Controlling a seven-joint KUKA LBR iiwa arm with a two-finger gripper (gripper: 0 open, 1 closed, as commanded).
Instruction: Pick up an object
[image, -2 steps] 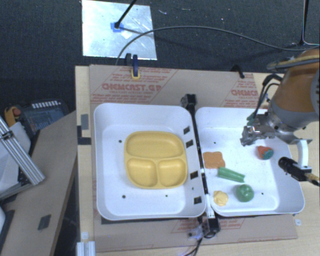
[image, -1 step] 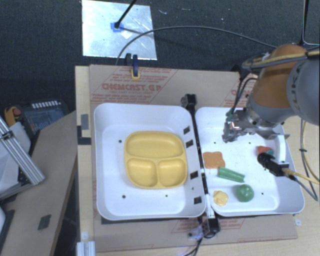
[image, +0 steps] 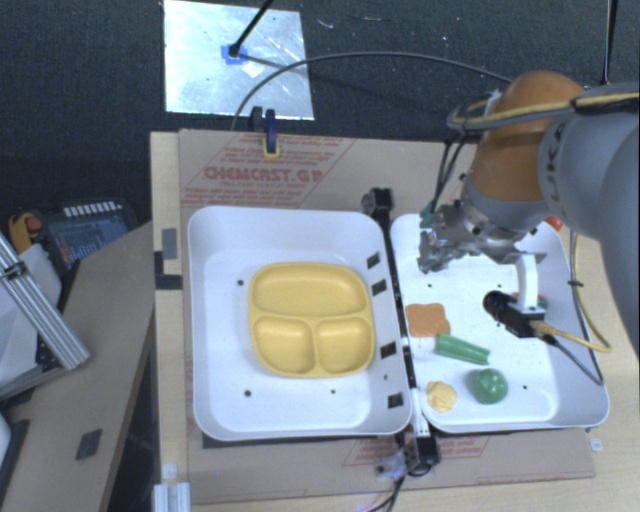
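Tool (image: 436, 256) over the upper left of the right bin (image: 550, 385), close to the wall shared with the left bin (image: 215, 300). Nothing seen in its grasp; wide or narrow, cannot tell from this angle.

Four candidates, all toward the near edge from the tool. Closest: brown slab (image: 428, 320), flat on the floor, almost straight below the tool in the view. Just past its lower right corner: green stick (image: 462, 349), long axis across the bin, dipping slightly to the right. Further on, near the front left corner: yellow lump (image: 441, 396), with green ball (image: 489, 385) just beside it on the right, not touching.

Likely next move: travel toward the near edge, then down. For the stick, a closing line across its short axis, so roughly near-to-far. Slab probably too thin and flat for an easy grip.

Tight on the left: slab and lump both near the shared wall. Open white floor at centre and right. Yellow tray (image: 308, 318) in the left bin, well apart.
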